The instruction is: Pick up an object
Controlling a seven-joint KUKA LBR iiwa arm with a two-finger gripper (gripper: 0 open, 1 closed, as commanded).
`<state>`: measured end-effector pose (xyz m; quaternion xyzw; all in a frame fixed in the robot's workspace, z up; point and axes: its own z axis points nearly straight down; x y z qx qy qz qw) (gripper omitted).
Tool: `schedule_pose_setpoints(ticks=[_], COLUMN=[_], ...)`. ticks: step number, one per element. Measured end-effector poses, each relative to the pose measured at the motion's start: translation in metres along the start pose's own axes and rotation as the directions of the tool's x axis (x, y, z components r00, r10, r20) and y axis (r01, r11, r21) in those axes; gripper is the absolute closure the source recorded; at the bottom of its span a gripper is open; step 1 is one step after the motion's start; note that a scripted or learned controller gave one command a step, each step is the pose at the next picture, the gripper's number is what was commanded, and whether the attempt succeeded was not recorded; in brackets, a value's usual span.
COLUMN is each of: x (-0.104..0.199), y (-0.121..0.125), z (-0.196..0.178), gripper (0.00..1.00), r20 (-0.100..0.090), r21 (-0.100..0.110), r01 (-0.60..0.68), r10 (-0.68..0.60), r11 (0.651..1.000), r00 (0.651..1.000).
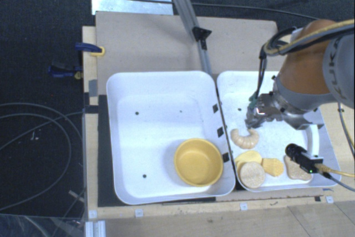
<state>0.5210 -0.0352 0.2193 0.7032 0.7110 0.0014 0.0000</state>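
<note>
Right bin point(233, 86): curved pale croissant-shaped piece point(244, 138) lies near its front-left, just below the gripper point(254, 116). Finger state cannot be told. Flat yellow and tan pieces point(256, 169) lie nearer the front. Yellow bowl point(198, 161) sits in left bin point(138, 91).

The arm point(319, 72) is showing a grey shell with a broad orange band, yellow and black cables are trailing over it, and dark lettering is marking its right side.
</note>
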Motion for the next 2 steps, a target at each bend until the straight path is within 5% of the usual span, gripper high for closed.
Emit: schedule_pose_setpoints(ticks=[2], x=[0.108], y=[0.005], z=[-0.003], gripper=[1.0], r20=[-0.001], r21=[0.001], r01=[0.0], r10=[0.0], r11=[1.0], r00=[1.0])
